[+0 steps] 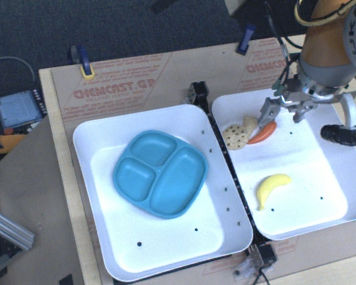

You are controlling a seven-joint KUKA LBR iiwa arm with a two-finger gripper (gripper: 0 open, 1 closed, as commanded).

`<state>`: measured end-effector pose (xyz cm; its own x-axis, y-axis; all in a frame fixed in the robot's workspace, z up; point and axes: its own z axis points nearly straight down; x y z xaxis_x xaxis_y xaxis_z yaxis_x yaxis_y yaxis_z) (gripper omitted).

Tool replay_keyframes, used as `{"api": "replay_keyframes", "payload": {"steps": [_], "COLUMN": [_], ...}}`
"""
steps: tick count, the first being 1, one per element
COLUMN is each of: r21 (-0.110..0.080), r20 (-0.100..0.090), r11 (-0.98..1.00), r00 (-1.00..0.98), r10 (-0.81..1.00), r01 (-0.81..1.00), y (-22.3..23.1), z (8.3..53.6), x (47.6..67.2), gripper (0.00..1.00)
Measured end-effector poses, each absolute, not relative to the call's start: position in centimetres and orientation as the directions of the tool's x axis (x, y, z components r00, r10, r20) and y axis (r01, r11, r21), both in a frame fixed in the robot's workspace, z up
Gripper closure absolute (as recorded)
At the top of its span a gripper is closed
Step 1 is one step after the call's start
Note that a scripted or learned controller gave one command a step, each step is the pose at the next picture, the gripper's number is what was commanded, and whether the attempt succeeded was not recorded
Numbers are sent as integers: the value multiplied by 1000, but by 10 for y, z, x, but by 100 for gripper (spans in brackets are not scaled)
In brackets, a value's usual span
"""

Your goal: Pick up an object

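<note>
The right bin (350, 201) holds three small objects. An orange-red carrot-shaped piece (262, 133) lies at its far left, beside a speckled tan cookie (234, 136). A yellow banana (271, 186) lies nearer the front. My gripper (284, 112) hovers over the far part of this bin, open, with its fingers spread. The left fingertip (268, 112) is just above the carrot piece's upper end. Nothing sits between the fingers.
The left bin (114, 244) holds a blue divided plate (161, 172). A black clamp (198, 92) sits at the far end of the rim between the bins. A cable and black connector (342, 134) hang over the right bin's right side.
</note>
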<state>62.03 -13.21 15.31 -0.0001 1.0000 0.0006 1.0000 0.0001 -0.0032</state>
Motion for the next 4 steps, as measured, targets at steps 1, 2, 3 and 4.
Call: {"api": "replay_keyframes", "payload": {"steps": [1, 2, 3, 4], "r21": [-7, -5, 0, 6], "r20": [1, 1, 0, -2], "r11": [1, 0, 0, 0], "r00": [-1, 0, 0, 0], "r10": [1000, 1000, 1000, 1000], "r01": [1000, 1000, 1000, 1000], "y": [-135, -134, -134, -140], "z": [102, 83, 96, 141], "x": [628, 628, 629, 632], "gripper": [0, 0, 100, 100]}}
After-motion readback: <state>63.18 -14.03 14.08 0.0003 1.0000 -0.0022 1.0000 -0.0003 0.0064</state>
